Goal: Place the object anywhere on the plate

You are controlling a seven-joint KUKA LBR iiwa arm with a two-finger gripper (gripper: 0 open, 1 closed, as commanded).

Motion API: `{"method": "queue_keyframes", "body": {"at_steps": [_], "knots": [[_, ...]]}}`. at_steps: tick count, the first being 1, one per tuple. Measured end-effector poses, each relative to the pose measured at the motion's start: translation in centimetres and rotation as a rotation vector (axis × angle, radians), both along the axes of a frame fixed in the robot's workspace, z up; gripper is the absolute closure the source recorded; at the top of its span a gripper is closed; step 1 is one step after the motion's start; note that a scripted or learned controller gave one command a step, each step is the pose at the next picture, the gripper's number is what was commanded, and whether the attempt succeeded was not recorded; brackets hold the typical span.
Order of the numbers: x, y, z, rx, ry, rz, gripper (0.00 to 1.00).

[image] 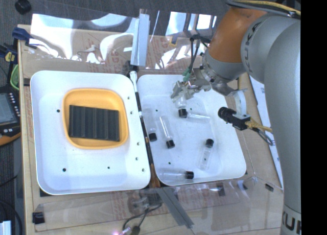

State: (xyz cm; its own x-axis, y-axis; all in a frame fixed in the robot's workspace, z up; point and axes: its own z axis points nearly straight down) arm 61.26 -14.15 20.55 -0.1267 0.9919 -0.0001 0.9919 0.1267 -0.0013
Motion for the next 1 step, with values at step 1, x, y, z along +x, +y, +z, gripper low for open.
{"method": "queue_keyframes", "body": {"at_steps": [1], "knots": [[-0.75,6.17,1.00,0.001,0.004,0.109,1.00]]}}
